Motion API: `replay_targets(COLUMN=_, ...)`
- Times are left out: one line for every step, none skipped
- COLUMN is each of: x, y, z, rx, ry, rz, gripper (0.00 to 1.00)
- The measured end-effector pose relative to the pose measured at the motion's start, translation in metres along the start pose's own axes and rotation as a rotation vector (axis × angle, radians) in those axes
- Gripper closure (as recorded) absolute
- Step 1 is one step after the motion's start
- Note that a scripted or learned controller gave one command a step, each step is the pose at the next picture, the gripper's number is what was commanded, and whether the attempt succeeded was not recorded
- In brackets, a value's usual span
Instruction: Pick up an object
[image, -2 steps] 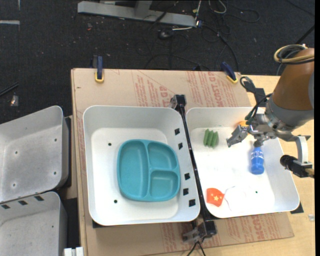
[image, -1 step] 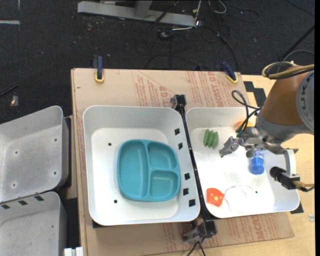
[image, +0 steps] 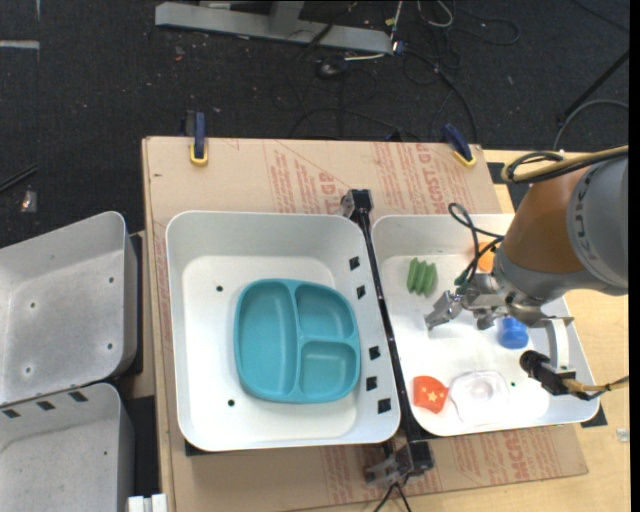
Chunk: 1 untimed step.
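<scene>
White right bin (image: 400, 250): end effector (image: 443, 312) just below green object (image: 421, 276)

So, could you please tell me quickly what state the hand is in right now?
Hand: over the right bin, beside the blue object; open or shut cannot be told, and nothing is seen in it.

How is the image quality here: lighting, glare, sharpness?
Camera view: even, bright lighting; the white bins run near overexposed, so the clear lid barely stands out; soft shadow under the teal tray; the pincer is slightly soft, small items lack detail.
</scene>
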<state>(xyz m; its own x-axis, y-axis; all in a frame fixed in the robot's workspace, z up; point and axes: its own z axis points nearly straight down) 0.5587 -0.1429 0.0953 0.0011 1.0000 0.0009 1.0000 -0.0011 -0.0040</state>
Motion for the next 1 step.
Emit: replay_targets(x=-0.0005, y=0.0011, z=-0.0133, rx=-0.005, ry=-0.001, rz=0.002, gripper=1.00)
